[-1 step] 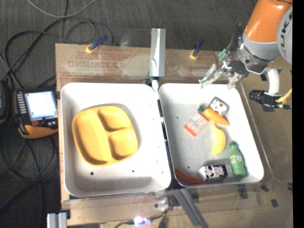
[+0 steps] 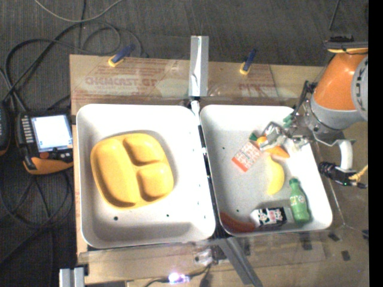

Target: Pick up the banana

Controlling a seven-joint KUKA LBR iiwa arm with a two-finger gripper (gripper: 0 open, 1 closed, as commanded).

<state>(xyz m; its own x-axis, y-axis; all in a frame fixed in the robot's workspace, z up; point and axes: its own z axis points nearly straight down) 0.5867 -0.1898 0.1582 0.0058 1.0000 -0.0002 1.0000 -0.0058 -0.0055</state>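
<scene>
Taking the right-hand shallow white bin (image 2: 311, 160) as the landmark and starting at its near wall, a small black carton with white and red print (image 2: 269, 216) lies flat by the near rim, with a dark red curved item (image 2: 236, 223) to its left in the near-left corner. Just right of the carton, a small green plastic bottle (image 2: 298, 201) lies with its cap pointing away from the near rim. Beyond these, roughly mid-bin and toward the right wall, sits the yellow curved banana (image 2: 275, 178), resting on the bin floor, apart from the bottle. Left of the banana's far end lies a flat white packet with red print (image 2: 245, 156), tilted. Over the far part of the bin, the 2-finger metal gripper (image 2: 269, 135) hangs above a small orange piece (image 2: 279, 151) and a green bit; whether its fingers are apart or together cannot be told. The grey arm with its orange band (image 2: 335, 88) rises past the right wall. Left of the landmark, the other white bin (image 2: 84, 178) holds 1 yellow 3-compartment plastic tray (image 2: 133, 169).
</scene>
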